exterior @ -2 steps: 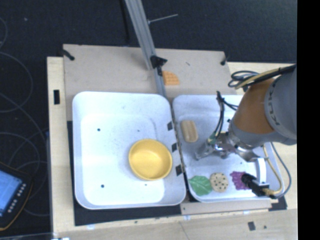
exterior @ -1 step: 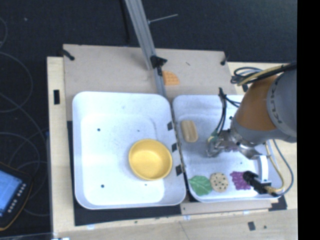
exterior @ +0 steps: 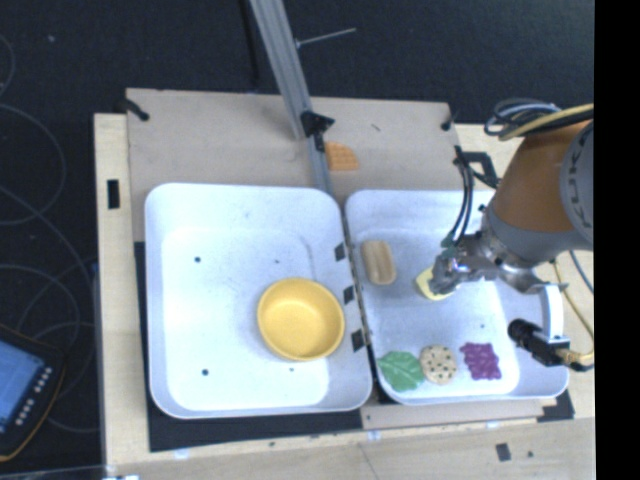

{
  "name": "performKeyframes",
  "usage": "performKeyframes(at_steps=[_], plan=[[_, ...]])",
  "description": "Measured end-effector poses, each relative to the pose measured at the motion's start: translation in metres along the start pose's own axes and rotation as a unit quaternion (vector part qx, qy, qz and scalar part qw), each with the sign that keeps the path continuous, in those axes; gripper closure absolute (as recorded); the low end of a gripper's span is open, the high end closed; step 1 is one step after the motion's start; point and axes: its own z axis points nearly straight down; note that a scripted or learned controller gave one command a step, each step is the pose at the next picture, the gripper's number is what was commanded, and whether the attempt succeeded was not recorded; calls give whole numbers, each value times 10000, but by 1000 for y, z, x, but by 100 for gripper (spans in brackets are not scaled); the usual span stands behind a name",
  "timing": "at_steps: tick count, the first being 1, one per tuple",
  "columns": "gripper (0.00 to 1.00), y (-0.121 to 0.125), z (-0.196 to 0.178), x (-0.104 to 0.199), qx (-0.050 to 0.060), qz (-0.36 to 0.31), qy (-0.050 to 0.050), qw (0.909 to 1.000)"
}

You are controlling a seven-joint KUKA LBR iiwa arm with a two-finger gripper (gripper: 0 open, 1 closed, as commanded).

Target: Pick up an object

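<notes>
a pale yellow object [exterior: 430, 287] lies in the right bin [exterior: 400, 218], about midway along that bin's length and near its middle, and the gripper [exterior: 446, 274] sits right on top of it, covering its right side. whether the gripper actually pinches the object cannot be told, since the arm's wrist hides the contact, and how the gripper stands, spread or pressed together, cannot be told either. the arm [exterior: 535, 203], grey with an orange band, reaches in from the right edge of the table [exterior: 115, 268] and hangs over the right bin's right half. a tan block [exterior: 378, 262] lies in the same bin close to its left wall, well apart from the gripper. along the bin's near edge three small things lie in a row: a green leaf [exterior: 401, 370] at the near left corner, a cookie [exterior: 437, 364] just beside it, and a purple grape bunch [exterior: 482, 360] next along, near but not touching the cookie. a black fitting [exterior: 530, 340] on the arm hangs over the bin's near right corner. the left bin [exterior: 200, 228] holds a yellow bowl [exterior: 300, 318], upright, near its right wall and toward its near edge. a small orange piece [exterior: 341, 157] lies on the table behind the two bins, beside a grey metal rail [exterior: 285, 58] that slants toward the far edge.
</notes>
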Motion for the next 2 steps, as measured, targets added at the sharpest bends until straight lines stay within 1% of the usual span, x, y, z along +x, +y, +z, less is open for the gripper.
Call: performKeyframes(at_steps=[1,2], plan=[[100,-4,-47,3,5,-6,2,10000],[100,-1,-92,2,6,-8,2,10000]])
